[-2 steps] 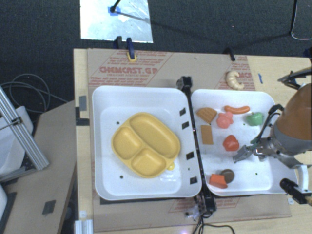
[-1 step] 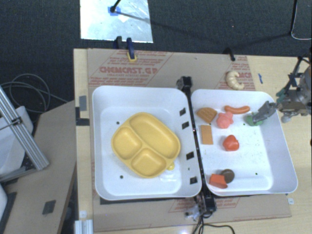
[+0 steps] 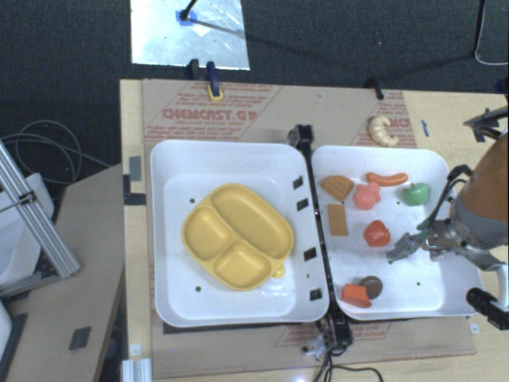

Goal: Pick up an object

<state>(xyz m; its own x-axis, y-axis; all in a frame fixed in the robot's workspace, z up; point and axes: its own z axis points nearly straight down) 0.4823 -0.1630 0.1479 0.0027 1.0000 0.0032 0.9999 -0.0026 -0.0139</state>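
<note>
The counter [image 3: 262,106] carries 2 shallow white bins side by side. The left bin [image 3: 171,213], in the middle of the frame, holds a yellow tray with 3 sections [image 3: 236,235], lying at a slant.

The right bin [image 3: 433,293] holds small toy foods. Along its upper part lie a brown wedge [image 3: 337,186], a pink piece [image 3: 366,197], an orange sausage [image 3: 386,179] and a green piece [image 3: 415,192]. Below them are a tan slab [image 3: 337,220] and a red piece [image 3: 376,233]. At the lower left corner of that bin, an orange piece [image 3: 355,294] touches a dark brown round piece [image 3: 371,286].

The arm comes in from the right edge. Its pincer [image 3: 404,247] hangs over the right bin, just right of the red piece and apart from it; whether it is released or clenched I cannot tell. Nothing is seen held in it.

A pale curved piece [image 3: 383,131] lies on the counter above the right bin.
</note>
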